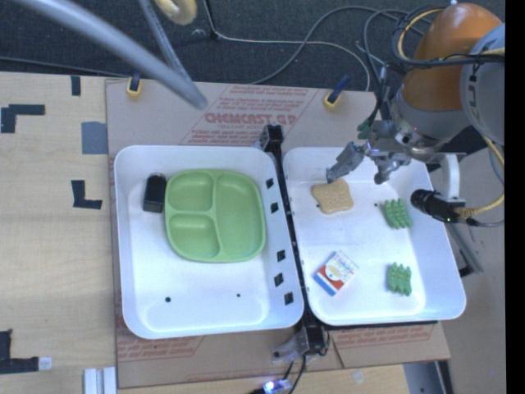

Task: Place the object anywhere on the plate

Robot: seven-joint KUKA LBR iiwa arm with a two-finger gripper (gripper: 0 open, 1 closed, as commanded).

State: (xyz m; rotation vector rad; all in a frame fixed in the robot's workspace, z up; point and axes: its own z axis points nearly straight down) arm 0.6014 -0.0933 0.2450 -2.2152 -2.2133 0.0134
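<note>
Camera view, my gripper point(363, 163): hanging spread open over the right bin point(435, 302), grasping nothing.
Cracker point(332, 196): one, lying just below my fingers.
Plate point(216, 216): one, sitting in the left bin point(139, 302).
Green pieces: two.
Box point(335, 272): one.

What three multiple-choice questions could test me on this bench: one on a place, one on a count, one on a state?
1. Where is the green three-compartment plastic plate?
A. left white bin
B. right white bin
C. on the cardboard

2. How many small green bumpy pieces lie in the right white bin?
A. one
B. two
C. four

3. The end effector is
A. above the plate
B. outside both bins
C. above the right bin, by the tan toast-shaped piece

Answers: A, the plate sits in the left white bin; B, two green pieces; C, it hangs beside the toast.
</note>
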